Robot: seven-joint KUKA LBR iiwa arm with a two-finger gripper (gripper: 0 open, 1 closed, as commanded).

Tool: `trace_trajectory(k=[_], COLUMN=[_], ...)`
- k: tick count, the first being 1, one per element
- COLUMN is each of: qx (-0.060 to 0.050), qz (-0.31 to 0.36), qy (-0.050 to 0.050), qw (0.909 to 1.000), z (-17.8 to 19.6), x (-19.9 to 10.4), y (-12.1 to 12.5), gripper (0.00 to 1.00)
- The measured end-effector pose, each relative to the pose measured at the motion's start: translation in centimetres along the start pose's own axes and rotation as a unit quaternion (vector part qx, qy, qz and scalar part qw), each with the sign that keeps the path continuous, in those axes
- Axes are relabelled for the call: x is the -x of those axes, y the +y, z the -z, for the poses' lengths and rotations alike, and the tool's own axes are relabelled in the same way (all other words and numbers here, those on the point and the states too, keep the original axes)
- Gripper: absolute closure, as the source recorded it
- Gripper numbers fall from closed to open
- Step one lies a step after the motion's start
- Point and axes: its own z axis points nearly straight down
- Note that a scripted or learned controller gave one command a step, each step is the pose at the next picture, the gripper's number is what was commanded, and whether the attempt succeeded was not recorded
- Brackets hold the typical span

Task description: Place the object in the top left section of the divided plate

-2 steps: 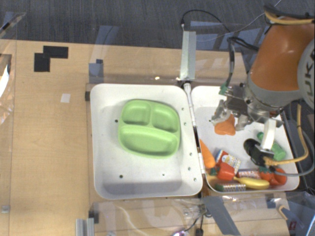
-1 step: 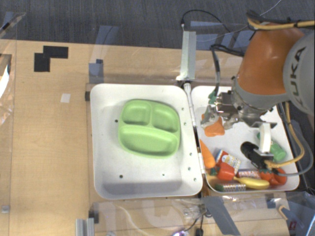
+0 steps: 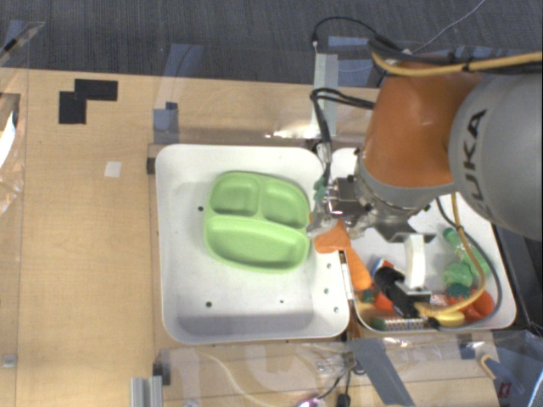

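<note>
The green divided plate [image 3: 257,220] lies in the left white bin [image 3: 195,312], with two small sections on its far side and one large section nearer me. My gripper [image 3: 327,214] hangs over the seam between the two bins, just off the plate's right edge. An orange carrot-shaped object [image 3: 333,240] sits directly under the gripper, its thick end overlapping the bin rims and its thin end pointing down-right into the right bin. The wrist hides how the gripper meets it.
The right bin [image 3: 507,308] holds several toys: a black piece [image 3: 395,293], a white piece [image 3: 415,261], a green piece [image 3: 459,271] and a yellow banana-like piece [image 3: 445,317]. The arm's orange band [image 3: 411,125] and cables loom over that bin.
</note>
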Motion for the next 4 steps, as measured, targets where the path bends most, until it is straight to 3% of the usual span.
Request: trace_trajectory(k=[1, 2, 3, 4], qx=[0.001, 0.000, 0.001, 0.000], qz=[0.047, 0.061, 0.034, 0.042], qy=[-0.001, 0.000, 0.000, 0.000], qw=[0.9989, 0.9981, 0.9994, 0.9991], z=[3.2, 1.0, 3.5, 1.9], x=[13.7, 8.7, 4.5, 0.4], y=[3.0, 0.1, 0.1, 0.0], gripper=[1.00, 1.00, 1.00, 1.00])
